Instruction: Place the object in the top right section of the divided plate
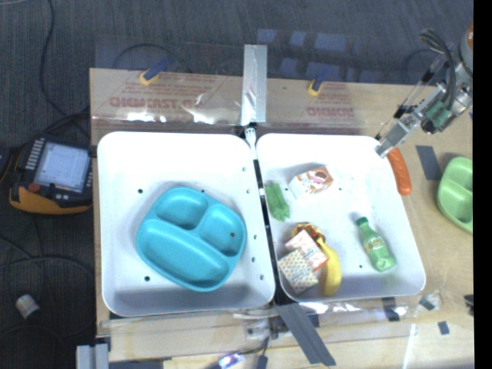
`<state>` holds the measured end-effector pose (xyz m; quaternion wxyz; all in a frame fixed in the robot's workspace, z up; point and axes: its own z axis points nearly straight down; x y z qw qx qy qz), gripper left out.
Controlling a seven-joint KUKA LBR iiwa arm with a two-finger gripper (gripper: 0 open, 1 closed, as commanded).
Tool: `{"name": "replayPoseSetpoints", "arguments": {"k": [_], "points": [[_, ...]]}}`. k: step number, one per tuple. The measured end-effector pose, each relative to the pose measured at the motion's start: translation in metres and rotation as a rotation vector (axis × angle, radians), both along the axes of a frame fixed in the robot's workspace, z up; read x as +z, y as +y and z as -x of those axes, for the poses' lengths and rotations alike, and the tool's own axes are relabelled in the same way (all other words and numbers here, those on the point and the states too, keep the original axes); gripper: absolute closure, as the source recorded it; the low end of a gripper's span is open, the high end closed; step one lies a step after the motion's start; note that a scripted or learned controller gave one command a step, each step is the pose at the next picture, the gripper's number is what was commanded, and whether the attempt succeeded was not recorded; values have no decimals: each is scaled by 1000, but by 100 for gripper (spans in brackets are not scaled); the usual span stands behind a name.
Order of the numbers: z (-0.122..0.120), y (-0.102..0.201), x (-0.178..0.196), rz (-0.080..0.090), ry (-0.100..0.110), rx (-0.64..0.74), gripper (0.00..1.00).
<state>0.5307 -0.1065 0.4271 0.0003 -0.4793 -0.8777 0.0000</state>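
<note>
My gripper hangs, state unclear, above the orange plastic carrot: light, stiff, slippery; grasp mid-body.

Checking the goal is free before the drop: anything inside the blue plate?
Nothing lies in the plate: all three sections show bare blue, including the top right one. The toys sit in the right bin. The left bin floor under the plate is covered, so unseen.

A carrot lies on the right bin's edge. A light green thing sits on the bench near it. A yellow and black box with a screen lies on the dark floor at the left.
</note>
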Motion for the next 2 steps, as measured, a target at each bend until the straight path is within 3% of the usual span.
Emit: {"name": "replayPoseSetpoints", "arguments": {"k": [1,2], "points": [[47,10,-162,0,3,-164,100],[31,-69,1,3,-2,-62,100]]}}
